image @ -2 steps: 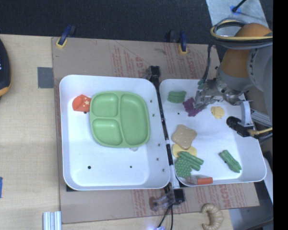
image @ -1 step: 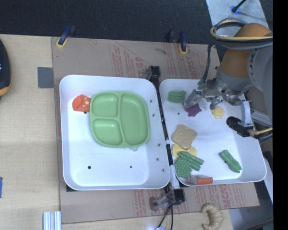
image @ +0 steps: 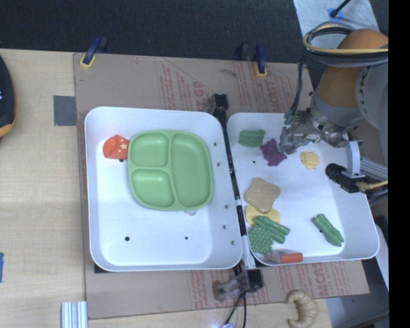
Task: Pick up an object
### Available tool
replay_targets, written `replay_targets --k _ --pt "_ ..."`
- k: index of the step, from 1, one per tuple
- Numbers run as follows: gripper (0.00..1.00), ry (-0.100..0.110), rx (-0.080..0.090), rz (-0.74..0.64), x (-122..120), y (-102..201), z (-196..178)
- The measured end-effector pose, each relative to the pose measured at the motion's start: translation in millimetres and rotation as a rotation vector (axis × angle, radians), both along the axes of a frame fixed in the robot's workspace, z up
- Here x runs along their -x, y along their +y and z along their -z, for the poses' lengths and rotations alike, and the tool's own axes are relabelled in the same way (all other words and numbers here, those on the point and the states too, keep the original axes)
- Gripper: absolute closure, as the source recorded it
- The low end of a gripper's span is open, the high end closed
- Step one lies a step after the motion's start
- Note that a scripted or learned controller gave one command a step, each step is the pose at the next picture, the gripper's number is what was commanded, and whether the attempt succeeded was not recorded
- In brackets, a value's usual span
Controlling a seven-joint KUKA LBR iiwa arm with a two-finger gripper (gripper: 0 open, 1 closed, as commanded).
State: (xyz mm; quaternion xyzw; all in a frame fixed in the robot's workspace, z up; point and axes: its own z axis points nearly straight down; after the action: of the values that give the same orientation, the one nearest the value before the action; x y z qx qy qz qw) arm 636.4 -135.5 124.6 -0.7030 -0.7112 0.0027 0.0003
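A: Purple piece (image: 273,153) is the likely target: upper part of the right bin (image: 359,251), just below-left of the gripper (image: 295,137).

B: Log largest first. Left bin (image: 106,251) carries the green divided plate (image: 171,169); a red piece (image: 115,147) sits at its left edge. Right bin: tan slice (image: 262,194), green bean bunch (image: 266,232), green pod (image: 327,229), green leaf (image: 251,138), yellow bit (image: 309,160).

A: Fingers' state?

B: Cannot tell; the tip is too cluttered to read.

A: Advice: centre over the purple piece, descend straight, stay clear of the leaf beside it and the bin's rear wall.
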Motion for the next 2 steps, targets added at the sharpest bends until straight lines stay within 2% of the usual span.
replay_targets --k 1,2 --pt "0.00 0.001 0.000 -0.001 0 0 0" --pt "0.00 0.006 -0.005 0.009 51 24 35"
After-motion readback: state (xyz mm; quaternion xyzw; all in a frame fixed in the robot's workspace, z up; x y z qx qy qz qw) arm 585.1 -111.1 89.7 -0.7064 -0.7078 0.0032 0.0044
